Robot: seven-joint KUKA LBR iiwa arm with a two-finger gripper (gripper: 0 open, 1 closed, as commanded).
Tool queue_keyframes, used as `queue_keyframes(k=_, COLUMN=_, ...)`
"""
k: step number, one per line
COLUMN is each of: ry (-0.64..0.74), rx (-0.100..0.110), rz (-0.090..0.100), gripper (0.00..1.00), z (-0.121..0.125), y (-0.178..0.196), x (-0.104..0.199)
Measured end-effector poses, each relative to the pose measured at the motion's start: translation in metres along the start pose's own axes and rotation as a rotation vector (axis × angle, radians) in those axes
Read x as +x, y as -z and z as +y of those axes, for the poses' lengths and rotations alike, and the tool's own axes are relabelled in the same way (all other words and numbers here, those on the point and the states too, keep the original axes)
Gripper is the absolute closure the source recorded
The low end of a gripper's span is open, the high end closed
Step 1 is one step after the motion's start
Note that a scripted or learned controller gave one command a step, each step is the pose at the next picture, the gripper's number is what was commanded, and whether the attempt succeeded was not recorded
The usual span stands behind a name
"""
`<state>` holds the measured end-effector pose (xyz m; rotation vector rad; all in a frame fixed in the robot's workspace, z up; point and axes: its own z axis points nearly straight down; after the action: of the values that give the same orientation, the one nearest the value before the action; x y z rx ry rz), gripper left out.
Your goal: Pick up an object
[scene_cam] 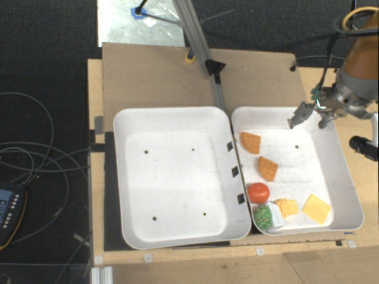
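The right bin (340, 158) holds several toy foods: an orange wedge (250, 142) near its left wall, a second orange waffle-like piece (268, 168), a red tomato (258, 192), a green broccoli piece (263, 218), a yellow corn piece (286, 206) and a yellow cheese block (317, 208). My gripper (311, 118) hangs above the bin's far right corner, well apart from every piece. Its two fingers are spread, so it is open with nothing between them.
The left bin (124, 158) sits beside the right one, with a black clip strip (235, 171) along their shared wall. A slanted grey pole (195, 28) crosses the back of the bench. Cables lie on the floor at the left.
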<state>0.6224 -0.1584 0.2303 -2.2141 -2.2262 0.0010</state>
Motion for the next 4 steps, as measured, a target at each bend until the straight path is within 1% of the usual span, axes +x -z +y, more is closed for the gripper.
queue_keyframes(k=1, ry=0.001, rx=-0.003, rz=-0.001, gripper=0.0, z=0.001, y=0.002, x=0.0)
queue_keyframes(k=2, ry=-0.002, rx=0.002, rz=0.0, gripper=0.0, z=-0.005, y=-0.058, x=0.005)
queue_keyframes(k=3, ry=-0.005, rx=0.002, rz=0.0, gripper=0.0, z=-0.002, y=-0.117, x=-0.001)
queue_keyframes(k=4, ry=-0.004, rx=-0.001, rz=-0.001, gripper=0.0, z=-0.001, y=-0.14, x=-0.001)
